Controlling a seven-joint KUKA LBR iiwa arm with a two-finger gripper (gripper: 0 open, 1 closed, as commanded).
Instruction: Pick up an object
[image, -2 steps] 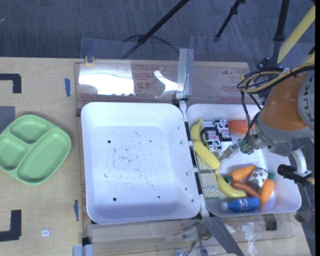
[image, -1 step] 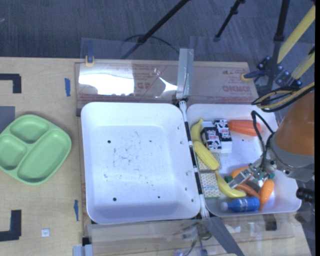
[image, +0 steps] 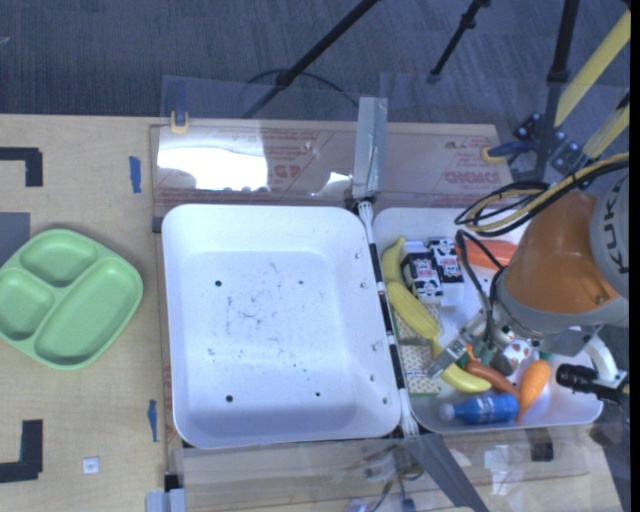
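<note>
Two shallow white bins sit side by side on my feed. Far to the left of the gripper (image: 452, 358), on the pale wooden bench (image: 80, 420), lies a green plastic divided plate (image: 68, 297) with three rounded compartments. Nearer, also on the gripper's left, the left bin (image: 270, 410) is a smooth, rounded square of white plastic, its floor lightly scuffed and speckled.

All the objects I could pick are in the right bin (image: 580, 412), crowded around the gripper. A long yellow banana (image: 409, 298), glossy and curved, runs up and away just to the gripper's upper left. Beyond it lies a small black-and-white printed carton (image: 432, 272), boxy and sharp-edged. Just under the gripper, very close or touching, is a short yellow banana (image: 466, 379), plump and bent. A slim red pepper (image: 484, 376) lies across it. Below that a blue bottle (image: 485, 408) with a white cap rests on its side. To the gripper's lower right is an orange carrot (image: 535, 382), smooth and tapered.

The gripper is a metal-grey piece low among these things. Whether it is parted or closed I cannot tell, and I see nothing clearly held. Above and right of it bulks the arm (image: 560, 265), its matte orange band rounded like a shell
</note>
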